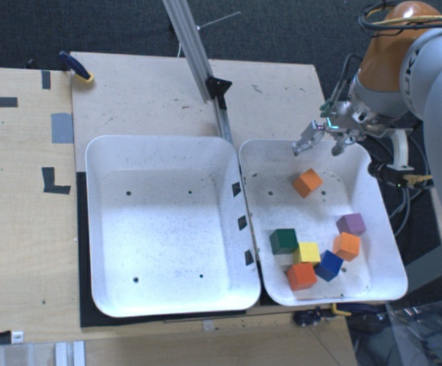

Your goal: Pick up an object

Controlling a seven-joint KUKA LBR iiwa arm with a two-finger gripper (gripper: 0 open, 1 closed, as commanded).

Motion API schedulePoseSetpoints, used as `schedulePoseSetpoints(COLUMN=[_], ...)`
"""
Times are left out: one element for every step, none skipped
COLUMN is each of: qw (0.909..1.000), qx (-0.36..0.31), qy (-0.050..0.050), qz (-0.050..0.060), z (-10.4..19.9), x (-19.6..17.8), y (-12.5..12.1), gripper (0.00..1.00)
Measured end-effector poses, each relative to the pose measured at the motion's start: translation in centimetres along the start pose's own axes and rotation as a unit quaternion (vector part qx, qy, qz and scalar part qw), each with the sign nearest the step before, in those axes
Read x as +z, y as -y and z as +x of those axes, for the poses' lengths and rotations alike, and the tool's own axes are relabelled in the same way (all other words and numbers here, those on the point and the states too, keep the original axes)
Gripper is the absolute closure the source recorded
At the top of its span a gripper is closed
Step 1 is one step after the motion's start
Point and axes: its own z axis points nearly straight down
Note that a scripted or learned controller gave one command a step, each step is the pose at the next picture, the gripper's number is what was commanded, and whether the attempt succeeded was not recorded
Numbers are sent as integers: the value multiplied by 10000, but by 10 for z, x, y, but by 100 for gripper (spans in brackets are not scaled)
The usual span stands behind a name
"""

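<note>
My gripper (321, 141) hangs over the far rim of the right bin (381, 227), its two fingers spread open with nothing between them. An orange cube (308, 182) lies alone just below and slightly left of the fingers. Toward the bin's near end sit a green cube (284, 241), a yellow cube (309, 252), a red-orange cube (301, 276), a blue cube (329, 266), a second orange cube (347, 245) and a purple cube (351, 223), bunched together.
The left bin (99, 204) adjoins the right one along a shared divider. A slanted metal bar (194, 44) runs from the top down to the bins' junction. A blue-and-yellow tool (76, 65) lies on the bench at the far left.
</note>
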Motion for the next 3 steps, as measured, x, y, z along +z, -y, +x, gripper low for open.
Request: schedulePoseSetpoints(qw=[10000, 10000, 10000], qx=[-4, -1, -4], qy=[12, 7, 9], qz=[-23, 7, 1], z=[0, -2, -1], x=[-4, 61, 107], y=[-1, 3, 4], gripper=[0, 0, 0])
